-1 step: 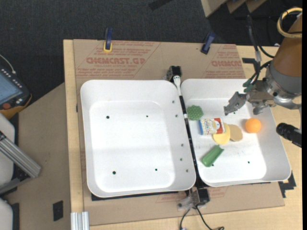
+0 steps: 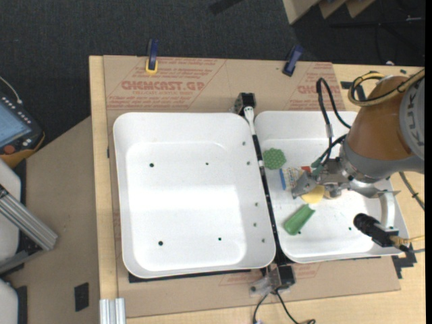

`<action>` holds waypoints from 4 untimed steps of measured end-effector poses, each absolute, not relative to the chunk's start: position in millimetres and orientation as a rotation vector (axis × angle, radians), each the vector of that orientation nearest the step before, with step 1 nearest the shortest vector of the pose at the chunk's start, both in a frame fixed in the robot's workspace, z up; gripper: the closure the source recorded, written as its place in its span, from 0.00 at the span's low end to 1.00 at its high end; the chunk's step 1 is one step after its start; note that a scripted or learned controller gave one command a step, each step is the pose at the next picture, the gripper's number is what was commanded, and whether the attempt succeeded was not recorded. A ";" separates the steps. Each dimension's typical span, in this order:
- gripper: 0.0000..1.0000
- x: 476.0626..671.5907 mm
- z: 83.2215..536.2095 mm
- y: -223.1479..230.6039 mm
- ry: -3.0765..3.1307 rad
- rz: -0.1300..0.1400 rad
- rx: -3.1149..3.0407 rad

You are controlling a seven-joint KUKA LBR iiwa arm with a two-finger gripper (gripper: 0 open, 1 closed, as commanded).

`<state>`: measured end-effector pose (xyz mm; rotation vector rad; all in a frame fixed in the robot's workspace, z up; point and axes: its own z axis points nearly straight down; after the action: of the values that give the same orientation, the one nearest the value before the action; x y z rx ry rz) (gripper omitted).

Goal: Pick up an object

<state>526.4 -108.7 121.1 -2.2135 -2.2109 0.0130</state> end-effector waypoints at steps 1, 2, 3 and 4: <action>0.00 476.3 82.5 -91.2 -2.214 0.004 -2.220; 1.00 479.8 94.9 -91.4 -2.221 -0.004 -2.224; 1.00 516.4 189.9 -35.0 -2.234 -0.011 -2.219; 1.00 508.5 184.4 44.8 -2.229 -0.003 -2.209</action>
<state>508.5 44.8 184.4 -2.2094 -2.2287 -0.0029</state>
